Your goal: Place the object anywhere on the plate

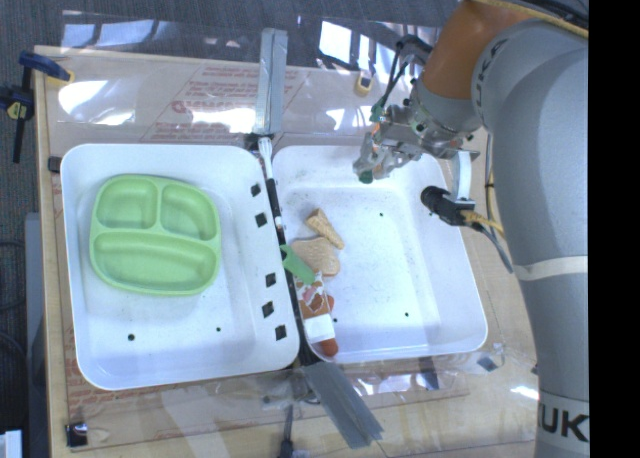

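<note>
Nearest the camera, at the front of the right shallow white bin (440,316) and hard against the divider, lies a red-and-white tube-like item (318,318) w/ a dark red end. Just behind it, a green-handled piece (296,262) touches a tan toast-like slice (318,254), and a smaller tan wedge (324,228) sits just beyond that. Which of these is the object isn't certain; prob. all light plastic toy food, stiff, a bit slick. The toast lies flat, so I'd pinch across its thin edges; the wedge gives a higher profile and looks the easier take.

In the left shallow white bin (150,356), well apart from the pile, rests the pale green three-compartment plastic plate (155,236), nothing on it.

Farthest back, the two-finger gripper (372,166) hangs over the right bin's rear edge, tips pointing down. Whether it's parted or closed I can't tell; a small green bit shows at the tip, unclear what.
</note>
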You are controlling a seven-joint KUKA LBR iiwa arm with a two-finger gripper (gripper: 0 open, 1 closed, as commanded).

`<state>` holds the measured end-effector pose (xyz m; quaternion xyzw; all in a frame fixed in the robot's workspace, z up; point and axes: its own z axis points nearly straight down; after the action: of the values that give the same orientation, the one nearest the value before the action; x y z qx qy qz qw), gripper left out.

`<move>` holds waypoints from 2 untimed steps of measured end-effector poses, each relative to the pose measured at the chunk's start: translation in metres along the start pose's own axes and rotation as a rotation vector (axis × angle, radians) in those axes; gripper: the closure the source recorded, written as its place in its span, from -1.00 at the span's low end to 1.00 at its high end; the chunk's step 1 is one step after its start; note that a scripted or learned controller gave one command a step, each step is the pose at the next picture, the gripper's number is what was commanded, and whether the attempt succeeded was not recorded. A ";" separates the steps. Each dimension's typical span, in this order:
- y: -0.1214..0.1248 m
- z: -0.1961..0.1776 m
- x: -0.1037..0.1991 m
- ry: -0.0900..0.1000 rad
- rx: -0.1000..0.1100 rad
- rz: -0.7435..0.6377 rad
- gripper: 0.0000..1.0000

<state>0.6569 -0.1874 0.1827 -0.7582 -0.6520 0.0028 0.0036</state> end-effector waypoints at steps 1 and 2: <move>-0.044 -0.075 0.100 -0.002 -0.006 -0.141 1.00; -0.029 -0.040 0.187 -0.003 -0.002 0.026 1.00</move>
<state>0.6562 0.0015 0.2235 -0.7665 -0.6422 0.0032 0.0021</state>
